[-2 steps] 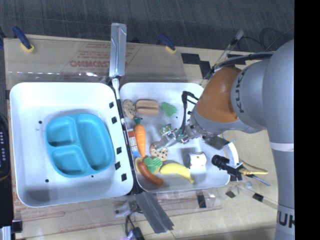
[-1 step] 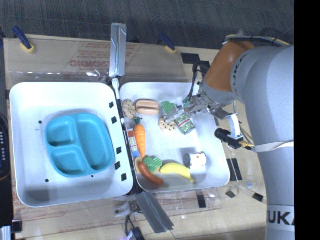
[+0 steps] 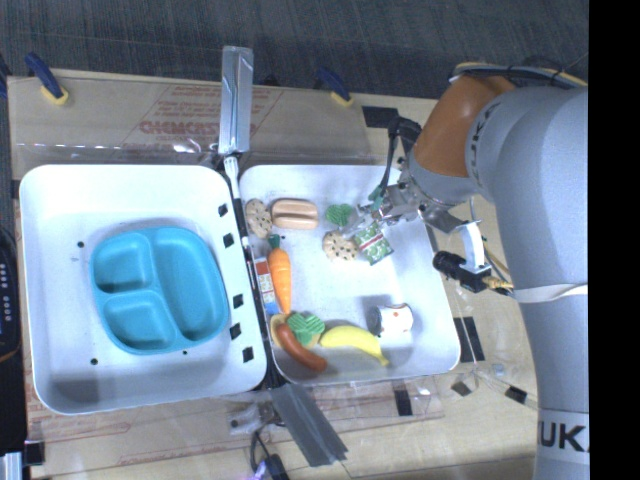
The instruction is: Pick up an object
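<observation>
The claw (image 3: 383, 208) hangs low at the right bin's (image 3: 425, 313) far edge, over a green packet (image 3: 373, 245); whether it grips cannot be told. Largest to smallest nearby: banana (image 3: 352, 341), carrot (image 3: 281, 279), cookie (image 3: 340, 246). Crowded toys risk a glancing, slipping grab.

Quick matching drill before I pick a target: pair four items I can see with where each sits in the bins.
Items:
1. blue tray
2. carrot
3. banana
4. hot dog bun

Places:
A. right bin, near edge
B. left bin
C. right bin, far side
D. right bin, along the divider wall

Pairs: 1-B, 2-D, 3-A, 4-C
</observation>
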You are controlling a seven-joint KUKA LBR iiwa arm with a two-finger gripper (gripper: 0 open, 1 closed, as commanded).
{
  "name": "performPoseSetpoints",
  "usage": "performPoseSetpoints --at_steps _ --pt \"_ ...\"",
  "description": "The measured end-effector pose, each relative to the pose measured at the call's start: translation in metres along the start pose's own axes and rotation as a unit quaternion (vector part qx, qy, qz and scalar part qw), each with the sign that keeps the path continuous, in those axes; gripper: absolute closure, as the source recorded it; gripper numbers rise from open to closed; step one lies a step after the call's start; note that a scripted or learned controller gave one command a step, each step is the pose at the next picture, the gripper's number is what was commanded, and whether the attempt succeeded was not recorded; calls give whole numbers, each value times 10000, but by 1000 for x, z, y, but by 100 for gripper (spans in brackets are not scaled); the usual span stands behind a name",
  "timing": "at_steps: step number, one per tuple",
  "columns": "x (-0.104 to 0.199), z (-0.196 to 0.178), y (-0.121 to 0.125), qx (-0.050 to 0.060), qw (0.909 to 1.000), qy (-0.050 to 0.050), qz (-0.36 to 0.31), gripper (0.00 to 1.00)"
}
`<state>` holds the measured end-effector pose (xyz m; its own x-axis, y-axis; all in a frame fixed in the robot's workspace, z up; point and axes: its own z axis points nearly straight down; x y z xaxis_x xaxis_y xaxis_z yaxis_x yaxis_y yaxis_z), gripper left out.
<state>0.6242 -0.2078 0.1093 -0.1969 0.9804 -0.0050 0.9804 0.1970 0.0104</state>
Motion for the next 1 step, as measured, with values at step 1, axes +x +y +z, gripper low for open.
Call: performPoseSetpoints --at_steps 1 --pt "52 -91 48 12 9999 18 99 100"
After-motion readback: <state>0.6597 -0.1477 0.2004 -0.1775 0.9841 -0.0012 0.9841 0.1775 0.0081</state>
